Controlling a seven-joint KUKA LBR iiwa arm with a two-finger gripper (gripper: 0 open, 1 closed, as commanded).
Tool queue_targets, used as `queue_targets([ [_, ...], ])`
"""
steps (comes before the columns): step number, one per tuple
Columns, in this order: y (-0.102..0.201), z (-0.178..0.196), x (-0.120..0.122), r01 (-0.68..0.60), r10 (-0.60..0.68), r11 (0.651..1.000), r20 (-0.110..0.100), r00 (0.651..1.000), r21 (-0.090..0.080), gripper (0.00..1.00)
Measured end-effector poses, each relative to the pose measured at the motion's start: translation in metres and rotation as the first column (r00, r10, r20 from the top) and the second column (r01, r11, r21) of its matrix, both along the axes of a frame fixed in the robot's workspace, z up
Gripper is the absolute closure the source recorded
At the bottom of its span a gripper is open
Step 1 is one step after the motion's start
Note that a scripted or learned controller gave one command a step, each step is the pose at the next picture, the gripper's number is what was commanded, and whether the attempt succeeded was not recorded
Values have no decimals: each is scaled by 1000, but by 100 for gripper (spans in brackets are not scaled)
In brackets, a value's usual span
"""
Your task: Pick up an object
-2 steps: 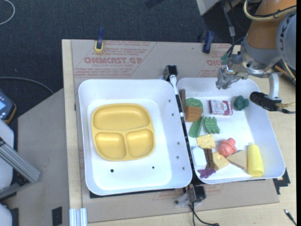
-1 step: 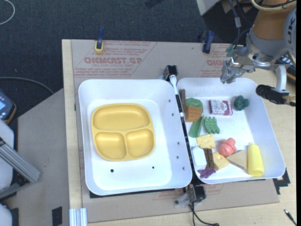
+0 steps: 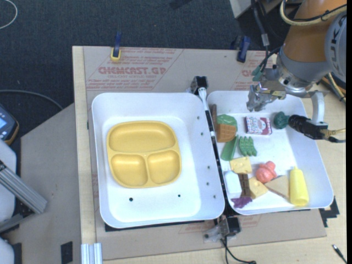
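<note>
The right bin [image 3: 316, 164] holds several toy foods. A red and white packet [image 3: 257, 125] lies near the bin's back, with a dark green round piece [image 3: 281, 119] to its right. A brown and green burger-like piece [image 3: 226, 127] sits at the left, and green pieces [image 3: 240, 146] lie below it. Further forward are a yellow cheese block [image 3: 241, 165], a red-orange piece [image 3: 265, 171], a tan wedge [image 3: 278, 187], a yellow bottle [image 3: 297, 186] and a purple piece [image 3: 242, 201]. My gripper [image 3: 257, 102] hangs just above and behind the red packet, with nothing seen between its fingers.
The left bin [image 3: 104, 164] holds a yellow three-compartment tray [image 3: 144, 152]. Both bins rest on a cardboard sheet [image 3: 137, 65] held by blue clamps at the back. A black hinge strip [image 3: 210, 131] runs between the bins.
</note>
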State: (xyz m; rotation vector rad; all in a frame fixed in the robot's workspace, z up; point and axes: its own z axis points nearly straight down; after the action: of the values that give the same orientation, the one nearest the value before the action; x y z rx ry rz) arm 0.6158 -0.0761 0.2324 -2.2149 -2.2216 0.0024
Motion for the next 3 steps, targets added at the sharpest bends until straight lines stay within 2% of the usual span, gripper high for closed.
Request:
queue_targets([
  [1, 25, -15, -41, 1, -1, 1000, -2, 1000, 0, 100],
  [2, 39, 0, -64, 1, -1, 1000, 1, 1000, 0, 100],
  [3, 44, 2, -72, 2, -2, 1000, 1, 1000, 0, 100],
])
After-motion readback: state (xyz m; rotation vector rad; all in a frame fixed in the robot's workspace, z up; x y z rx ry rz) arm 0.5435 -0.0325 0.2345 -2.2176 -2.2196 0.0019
